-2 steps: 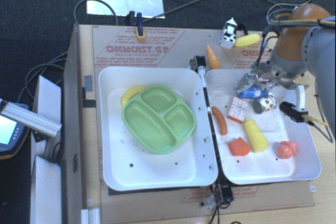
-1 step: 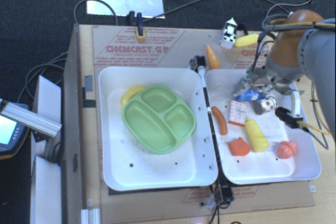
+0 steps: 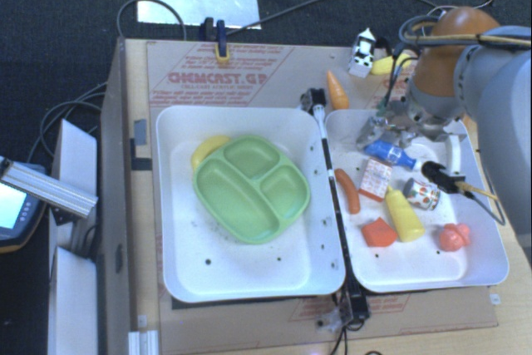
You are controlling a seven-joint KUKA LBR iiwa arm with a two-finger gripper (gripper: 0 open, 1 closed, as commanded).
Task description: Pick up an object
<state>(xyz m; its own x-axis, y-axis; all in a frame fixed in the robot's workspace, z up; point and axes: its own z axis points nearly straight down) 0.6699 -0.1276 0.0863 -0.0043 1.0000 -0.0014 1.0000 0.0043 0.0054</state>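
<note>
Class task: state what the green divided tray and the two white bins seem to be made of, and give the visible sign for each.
Green divided tray: probably moulded plastic, matte; even pale colour, rounded compartment walls, no glare.
Left bin and right bin: likely thin formed plastic, slightly glossy; smooth rounded rims and soft sheen. The exact material cannot be confirmed from the look.

The cardboard-topped bench (image 3: 249,71) carries two white bins (image 3: 174,262), an orange carrot (image 3: 337,91) and a cow figure (image 3: 363,52).

Arm reaching in from right, claw (image 3: 381,127) low, apparently open.
</note>
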